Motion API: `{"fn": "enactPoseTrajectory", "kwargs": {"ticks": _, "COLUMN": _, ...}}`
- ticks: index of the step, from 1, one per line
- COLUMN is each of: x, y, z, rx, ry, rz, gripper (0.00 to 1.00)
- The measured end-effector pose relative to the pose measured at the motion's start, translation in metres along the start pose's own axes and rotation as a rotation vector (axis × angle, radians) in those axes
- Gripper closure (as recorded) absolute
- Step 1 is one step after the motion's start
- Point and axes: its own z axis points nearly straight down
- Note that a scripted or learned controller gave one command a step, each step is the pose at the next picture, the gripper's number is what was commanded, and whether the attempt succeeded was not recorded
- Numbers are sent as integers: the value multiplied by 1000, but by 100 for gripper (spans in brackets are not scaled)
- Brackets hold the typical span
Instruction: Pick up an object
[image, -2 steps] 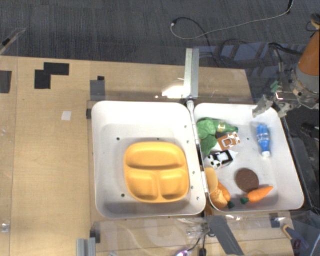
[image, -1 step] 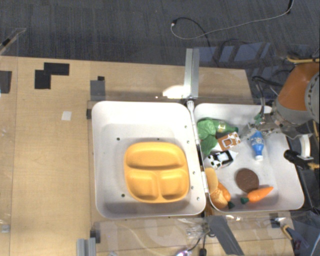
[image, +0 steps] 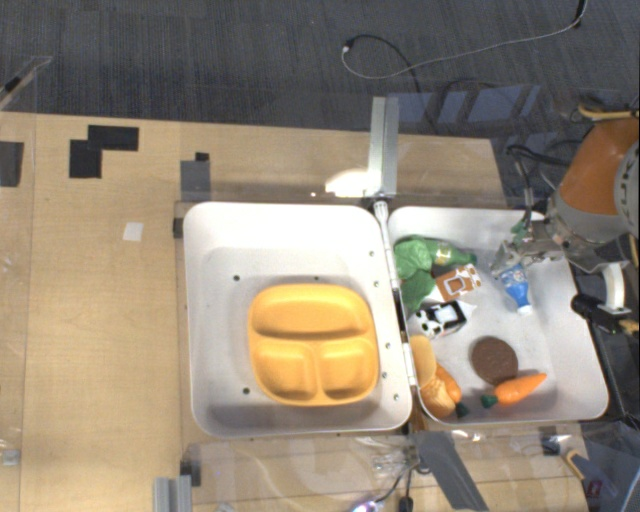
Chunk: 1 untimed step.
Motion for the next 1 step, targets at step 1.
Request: {"fn": "enactPoseTrajectory", "kwargs": {"ticks": 1, "x": 34, "y": 36, "z": -98, "rx": 7, "ry": 2, "rz": 30, "gripper": 100}}
